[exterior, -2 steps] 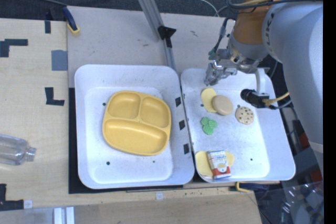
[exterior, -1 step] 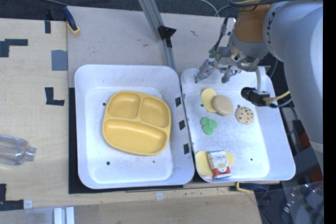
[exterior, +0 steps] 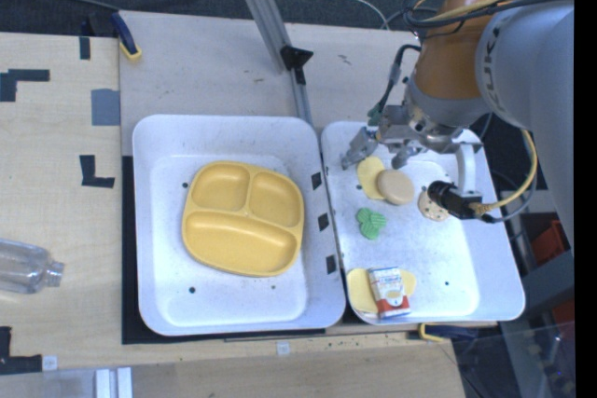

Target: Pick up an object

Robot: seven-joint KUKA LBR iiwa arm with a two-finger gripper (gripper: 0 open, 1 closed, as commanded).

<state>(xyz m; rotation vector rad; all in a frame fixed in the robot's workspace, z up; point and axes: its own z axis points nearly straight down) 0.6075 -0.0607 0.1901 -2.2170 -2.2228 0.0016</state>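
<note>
My gripper (exterior: 379,154) hangs over the upper left part of the right bin (exterior: 466,294), and its two grey fingers (exterior: 355,151) are spread open with nothing between them. Just below them a tan round bun (exterior: 395,189) lies on a flat yellow piece (exterior: 370,174). A small green toy (exterior: 371,223) is a little further down, near the bin's left wall. A round speckled cookie (exterior: 432,203) sits to the right of the bun. Near the front edge, a small red and white carton (exterior: 389,290) lies on another yellow piece (exterior: 360,285).
The left bin (exterior: 159,200) holds a yellow divided plate (exterior: 244,217). A slanted metal pole (exterior: 261,5) comes down to the bins' back edge. A clear plastic bottle (exterior: 26,266) lies on the bench at far left. Cables (exterior: 504,196) hang beside the wrist.
</note>
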